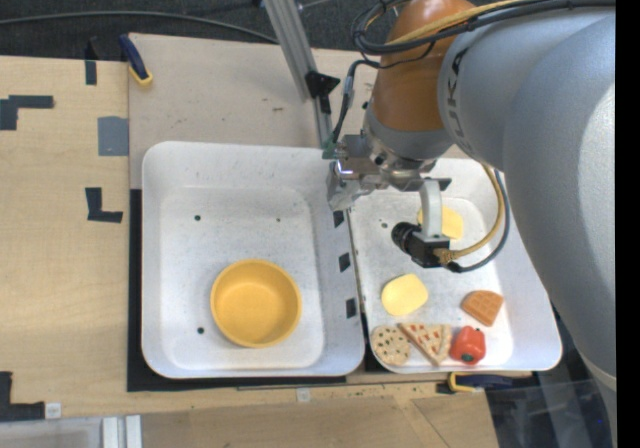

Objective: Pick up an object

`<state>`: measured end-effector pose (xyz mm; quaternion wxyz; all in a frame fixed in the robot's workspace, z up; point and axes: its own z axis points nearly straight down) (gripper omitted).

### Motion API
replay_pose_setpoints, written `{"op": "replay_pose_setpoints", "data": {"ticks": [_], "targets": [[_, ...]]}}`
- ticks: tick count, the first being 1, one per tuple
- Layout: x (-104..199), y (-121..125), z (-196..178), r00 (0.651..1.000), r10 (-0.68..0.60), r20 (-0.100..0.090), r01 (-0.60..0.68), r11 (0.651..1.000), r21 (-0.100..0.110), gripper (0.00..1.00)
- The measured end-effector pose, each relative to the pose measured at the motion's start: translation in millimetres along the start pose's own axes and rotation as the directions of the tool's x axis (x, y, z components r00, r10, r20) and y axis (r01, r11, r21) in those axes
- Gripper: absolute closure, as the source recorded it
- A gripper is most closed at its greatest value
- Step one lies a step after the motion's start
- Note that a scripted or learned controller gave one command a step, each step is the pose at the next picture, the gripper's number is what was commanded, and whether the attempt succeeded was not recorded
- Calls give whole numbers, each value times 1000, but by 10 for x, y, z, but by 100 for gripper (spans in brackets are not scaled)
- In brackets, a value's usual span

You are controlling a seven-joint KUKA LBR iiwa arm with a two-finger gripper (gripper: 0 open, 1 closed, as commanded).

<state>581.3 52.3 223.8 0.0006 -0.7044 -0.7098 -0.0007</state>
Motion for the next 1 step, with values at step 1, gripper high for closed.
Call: {"op": "replay_pose_setpoints", "data": {"ticks": [1], "targets": [[444, 165, -87, 1000, 1, 0, -1, 1000, 0, 100]]}}
